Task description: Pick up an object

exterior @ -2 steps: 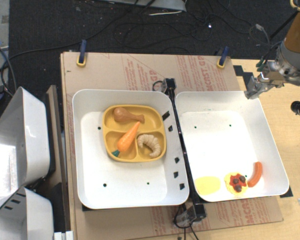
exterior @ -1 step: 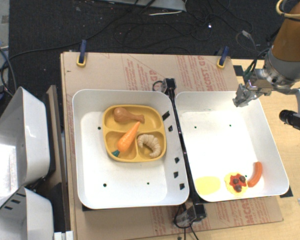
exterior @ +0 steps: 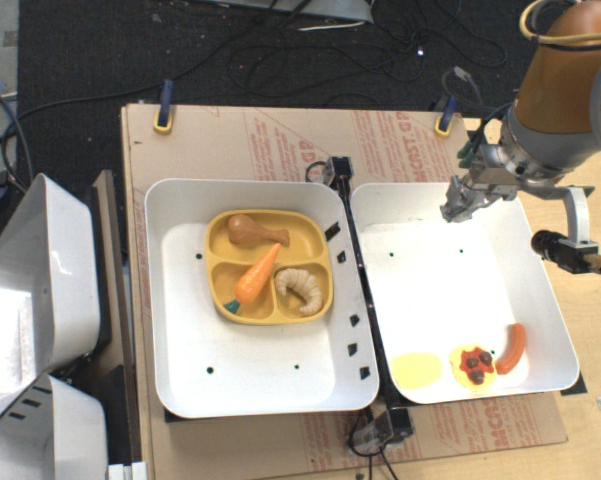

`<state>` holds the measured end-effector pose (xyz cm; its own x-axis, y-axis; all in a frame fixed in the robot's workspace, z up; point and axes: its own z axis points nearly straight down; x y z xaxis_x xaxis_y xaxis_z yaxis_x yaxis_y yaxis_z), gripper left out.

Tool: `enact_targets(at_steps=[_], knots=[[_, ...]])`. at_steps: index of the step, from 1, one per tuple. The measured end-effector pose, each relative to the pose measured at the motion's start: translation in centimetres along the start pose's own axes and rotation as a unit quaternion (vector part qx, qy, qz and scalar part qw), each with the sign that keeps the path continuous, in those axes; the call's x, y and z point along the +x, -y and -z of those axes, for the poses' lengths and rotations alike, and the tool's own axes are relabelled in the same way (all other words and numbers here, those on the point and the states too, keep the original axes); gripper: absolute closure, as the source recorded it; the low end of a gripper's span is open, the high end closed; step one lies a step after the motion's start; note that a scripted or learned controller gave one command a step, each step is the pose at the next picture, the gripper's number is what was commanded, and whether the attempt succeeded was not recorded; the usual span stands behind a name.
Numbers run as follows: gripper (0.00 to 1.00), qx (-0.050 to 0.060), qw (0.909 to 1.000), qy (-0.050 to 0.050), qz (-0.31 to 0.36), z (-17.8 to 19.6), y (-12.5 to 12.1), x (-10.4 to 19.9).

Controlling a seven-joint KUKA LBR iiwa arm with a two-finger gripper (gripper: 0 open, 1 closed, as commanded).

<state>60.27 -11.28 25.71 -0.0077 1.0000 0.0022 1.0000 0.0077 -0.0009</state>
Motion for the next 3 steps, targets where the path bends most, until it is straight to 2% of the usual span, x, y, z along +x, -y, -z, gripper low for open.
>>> enact_targets(at_steps=[3], knots=[[1.00,0.001,1.0000,0.001,0.000,-3.3,5.4,13.5]])
